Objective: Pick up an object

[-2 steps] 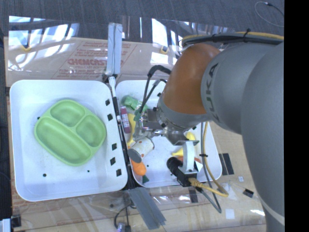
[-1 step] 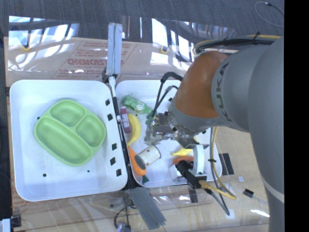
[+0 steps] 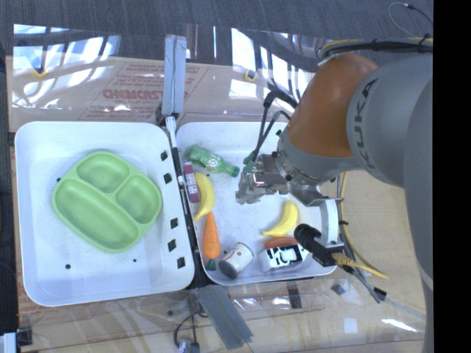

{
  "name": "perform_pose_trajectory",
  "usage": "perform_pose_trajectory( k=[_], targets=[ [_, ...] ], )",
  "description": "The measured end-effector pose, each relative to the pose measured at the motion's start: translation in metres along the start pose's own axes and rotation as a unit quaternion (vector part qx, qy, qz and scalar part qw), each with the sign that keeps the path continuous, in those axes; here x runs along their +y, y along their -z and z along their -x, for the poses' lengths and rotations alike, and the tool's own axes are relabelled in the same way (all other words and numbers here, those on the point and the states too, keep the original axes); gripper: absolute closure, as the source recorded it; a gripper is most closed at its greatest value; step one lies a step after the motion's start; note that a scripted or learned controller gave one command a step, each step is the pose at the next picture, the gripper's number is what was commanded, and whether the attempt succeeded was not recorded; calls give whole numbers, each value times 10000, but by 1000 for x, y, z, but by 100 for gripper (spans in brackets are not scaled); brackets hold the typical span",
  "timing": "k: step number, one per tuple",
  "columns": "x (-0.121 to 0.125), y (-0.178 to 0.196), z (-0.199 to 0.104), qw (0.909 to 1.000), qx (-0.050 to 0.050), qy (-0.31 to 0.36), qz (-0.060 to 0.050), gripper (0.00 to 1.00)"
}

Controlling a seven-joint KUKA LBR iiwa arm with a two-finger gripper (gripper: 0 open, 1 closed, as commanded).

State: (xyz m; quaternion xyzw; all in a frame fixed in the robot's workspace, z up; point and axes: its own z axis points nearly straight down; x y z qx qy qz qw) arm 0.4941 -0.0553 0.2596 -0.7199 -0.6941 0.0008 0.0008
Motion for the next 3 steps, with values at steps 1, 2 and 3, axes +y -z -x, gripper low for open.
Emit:
perform_pose_trajectory(
  k=[1, 2, 3],
  targets=[
    [0, 0, 0, 10000, 1, 4, -3, 0],
    [-14, -19, 95, 9998, 6, -198, -11, 0],
    [-13, -169, 125, 9994, 3, -334, -2, 0]
  ],
)
